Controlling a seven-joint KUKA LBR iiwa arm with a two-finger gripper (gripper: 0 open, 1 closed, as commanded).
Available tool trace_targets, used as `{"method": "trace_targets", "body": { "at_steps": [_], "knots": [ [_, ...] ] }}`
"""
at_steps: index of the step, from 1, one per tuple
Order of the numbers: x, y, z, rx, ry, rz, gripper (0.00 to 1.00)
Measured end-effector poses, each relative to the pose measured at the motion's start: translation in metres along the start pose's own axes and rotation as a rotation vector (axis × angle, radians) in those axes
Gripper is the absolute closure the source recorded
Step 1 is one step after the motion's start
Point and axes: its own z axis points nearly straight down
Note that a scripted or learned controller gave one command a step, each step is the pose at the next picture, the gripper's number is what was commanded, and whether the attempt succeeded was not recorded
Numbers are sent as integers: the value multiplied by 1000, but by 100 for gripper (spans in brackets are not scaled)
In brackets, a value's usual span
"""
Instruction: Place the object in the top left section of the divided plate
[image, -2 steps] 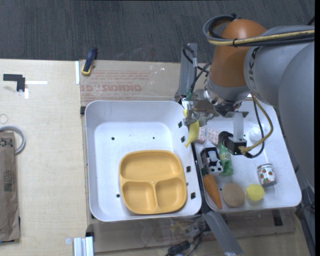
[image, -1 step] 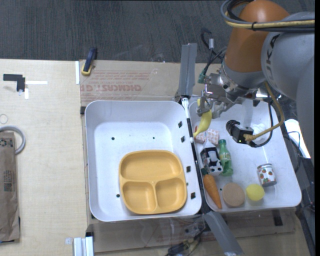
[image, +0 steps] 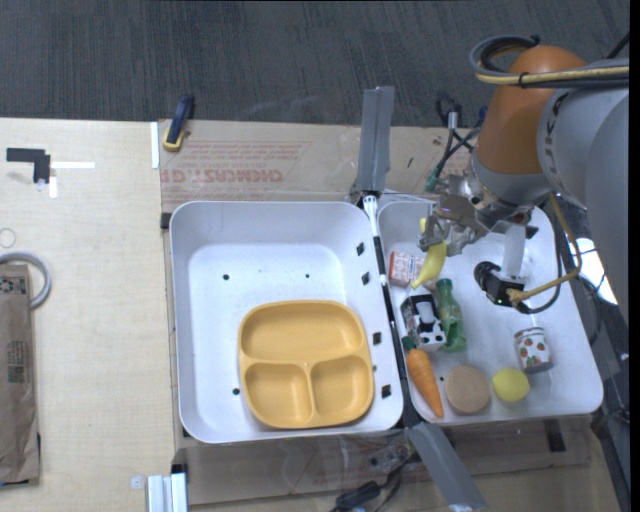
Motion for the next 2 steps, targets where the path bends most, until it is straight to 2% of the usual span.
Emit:
{"method": "trace_targets", "body": {
  "at_steps": [1, 2],
  "knots": [
    [62, -10, 0, 1, 0, 220, 100],
    [134, 12, -1, 0, -1, 127, 100]
  ]
}}
